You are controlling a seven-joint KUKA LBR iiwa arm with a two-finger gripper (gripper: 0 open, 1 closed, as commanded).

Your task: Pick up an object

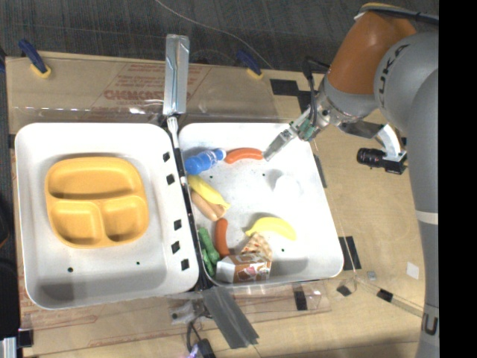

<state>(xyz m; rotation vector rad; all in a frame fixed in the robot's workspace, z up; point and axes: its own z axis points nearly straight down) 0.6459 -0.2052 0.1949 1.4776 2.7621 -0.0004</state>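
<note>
The right bin (317,230) holds several toy foods. An orange-red sausage (244,155) lies near its back wall, with a blue bottle (203,159) to its left. My gripper (274,149) hangs over the back of this bin, its tip just right of the orange-red sausage, slanting down from the upper right. Nothing shows in its grasp. A yellow banana (272,228) lies at the front middle. A yellow piece (207,192) and a tan hot dog (210,209) lie along the left wall.
A red sausage (221,235), a green item (207,250) and a small printed box (250,268) crowd the front left corner. The left bin (30,274) holds a yellow divided tray (97,200). A metal divider post (176,73) stands between the bins at the back.
</note>
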